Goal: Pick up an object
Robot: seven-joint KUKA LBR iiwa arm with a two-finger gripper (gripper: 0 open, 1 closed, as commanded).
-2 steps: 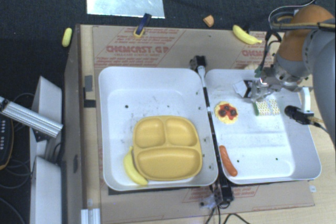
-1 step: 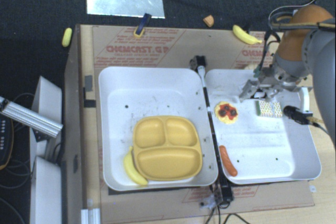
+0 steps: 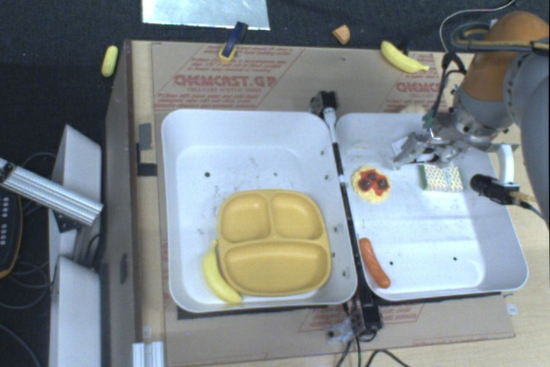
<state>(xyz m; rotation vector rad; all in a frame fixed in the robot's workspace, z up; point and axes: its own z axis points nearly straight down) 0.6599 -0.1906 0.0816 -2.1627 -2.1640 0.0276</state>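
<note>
Arm enters from the right, gripper (image 3: 418,149) low over the right bin (image 3: 481,275), upper middle of that bin. Fingers look spread, nothing between them; gripper reads as open and unloaded.

Candidate objects, relative to gripper:
- Small round pizza-like toy (image 3: 372,183), yellow with red spots: just below and left of the gripper, near but not touching.
- Patterned green-white block (image 3: 441,177): just below and slightly right, close to the fingertips; contact cannot be judged.
- Sausage toy (image 3: 374,262): well below, near the front left corner of the same bin.
- Yellow divided tray (image 3: 275,241) with a banana (image 3: 216,275) against its left edge: far left, in the left bin (image 3: 185,185).
- A second banana (image 3: 402,57) lies on the worktop (image 3: 284,73) above the bins, up and slightly left of the gripper.

Step in hand, as judged: approach phase, no grasp made. Nearest targets are the pizza toy and the block.

Next move calls for: pick one target, centre the fingers over it, descend to the bin floor, close. Pizza toy is flat, so the fingers would need to reach very low; the block looks the easier grip.
</note>
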